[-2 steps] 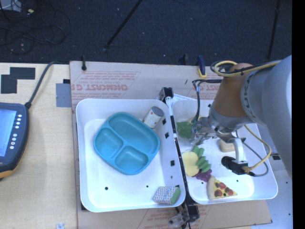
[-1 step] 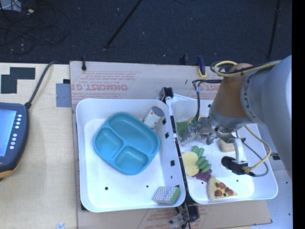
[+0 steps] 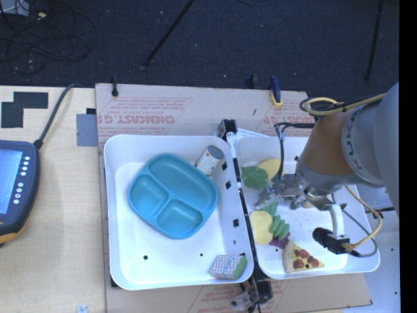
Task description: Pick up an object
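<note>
My gripper (image 3: 279, 191) hangs low over the left half of the right bin (image 3: 369, 261), with the grey arm and its orange band behind it to the right. Toy foods lie around it. A green leafy piece (image 3: 253, 177) and a yellow piece (image 3: 270, 169) sit just above-left of it. A yellow round fruit (image 3: 260, 227), a green ridged piece (image 3: 279, 227) and a purple piece (image 3: 282, 242) lie just below it. A pizza slice (image 3: 300, 259) rests at the front. The gripper's own body hides what sits directly under it.
The left bin (image 3: 112, 207) holds a blue divided plate (image 3: 172, 204), a small tipped cup (image 3: 210, 160) by the divider and a sponge block (image 3: 228, 266) at the front. A black cable plug (image 3: 330, 240) hangs off the arm. A tablet (image 3: 13, 188) lies far left.
</note>
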`<state>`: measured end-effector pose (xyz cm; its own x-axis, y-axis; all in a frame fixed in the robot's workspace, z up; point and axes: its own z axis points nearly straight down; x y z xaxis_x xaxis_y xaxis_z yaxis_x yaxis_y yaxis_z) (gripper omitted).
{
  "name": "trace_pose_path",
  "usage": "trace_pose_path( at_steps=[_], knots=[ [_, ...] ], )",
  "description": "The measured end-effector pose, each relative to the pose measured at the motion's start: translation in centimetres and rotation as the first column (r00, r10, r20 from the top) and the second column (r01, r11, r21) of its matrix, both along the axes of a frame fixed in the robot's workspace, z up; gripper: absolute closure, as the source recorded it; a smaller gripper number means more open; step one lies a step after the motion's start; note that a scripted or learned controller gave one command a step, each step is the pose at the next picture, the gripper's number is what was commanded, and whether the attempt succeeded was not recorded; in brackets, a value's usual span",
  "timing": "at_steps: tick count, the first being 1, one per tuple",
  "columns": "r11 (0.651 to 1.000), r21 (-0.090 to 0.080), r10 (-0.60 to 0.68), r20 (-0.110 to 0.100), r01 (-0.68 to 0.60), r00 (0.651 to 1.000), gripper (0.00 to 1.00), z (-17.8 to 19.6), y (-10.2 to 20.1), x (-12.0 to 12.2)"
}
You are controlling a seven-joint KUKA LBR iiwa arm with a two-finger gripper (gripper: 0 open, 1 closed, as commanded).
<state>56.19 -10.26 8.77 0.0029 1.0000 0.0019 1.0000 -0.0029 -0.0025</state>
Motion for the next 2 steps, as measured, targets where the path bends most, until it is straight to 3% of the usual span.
trace_pose_path(
  at_steps=[1, 2],
  knots=[
    [1.0, 0.003, 0.0, -0.001, 0.0, 1.0, 1.0, 1.04, 0.04, 0.14],
    [1.0, 0.003, -0.001, -0.002, 0.001, 1.0, 0.0, 0.99, 0.03, 0.12]
  ],
)
